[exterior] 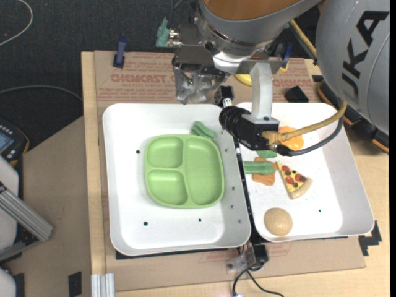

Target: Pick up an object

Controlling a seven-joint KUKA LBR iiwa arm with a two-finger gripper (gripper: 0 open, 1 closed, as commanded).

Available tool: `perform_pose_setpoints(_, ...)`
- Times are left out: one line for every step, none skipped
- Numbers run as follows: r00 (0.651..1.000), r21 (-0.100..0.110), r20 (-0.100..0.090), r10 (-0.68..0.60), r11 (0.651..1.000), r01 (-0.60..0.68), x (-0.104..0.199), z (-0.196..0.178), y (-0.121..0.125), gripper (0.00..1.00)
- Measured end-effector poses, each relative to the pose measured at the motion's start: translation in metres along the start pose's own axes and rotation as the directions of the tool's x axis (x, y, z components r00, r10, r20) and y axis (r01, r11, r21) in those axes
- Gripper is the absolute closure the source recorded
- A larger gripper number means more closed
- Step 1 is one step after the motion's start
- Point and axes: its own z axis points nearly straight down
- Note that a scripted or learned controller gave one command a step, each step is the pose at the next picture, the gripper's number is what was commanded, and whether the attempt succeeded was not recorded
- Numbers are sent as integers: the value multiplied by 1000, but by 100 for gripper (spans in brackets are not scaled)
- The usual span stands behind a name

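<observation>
Tan ball [278, 221] lies near pizza slice [293, 179], right bin [346, 184]

Right bin [346, 184]: pizza slice [292, 179] lies flat near the middle, tip toward top-left, crust toward bottom-right, red dots on top. Just left of it, green bean [258, 166] lies across, w/ orange carrot [264, 179] right below, touching. Round tan bun [278, 221] near the front edge, apart from the rest. Orange piece [295, 141] further back, partly hidden. Left bin [124, 166]: green 3-section plate [184, 170] lies flat in the middle; small green piece [203, 129] at its back rim.
</observation>
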Motion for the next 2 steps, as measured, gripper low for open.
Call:
perform_pose_setpoints(1000, 15, 9, 8, 1000, -8, -58, 11, 2, 100)
perform_pose_setpoints(1000, 26, 10, -3, 1000, 2, -17, 116, -33, 100)
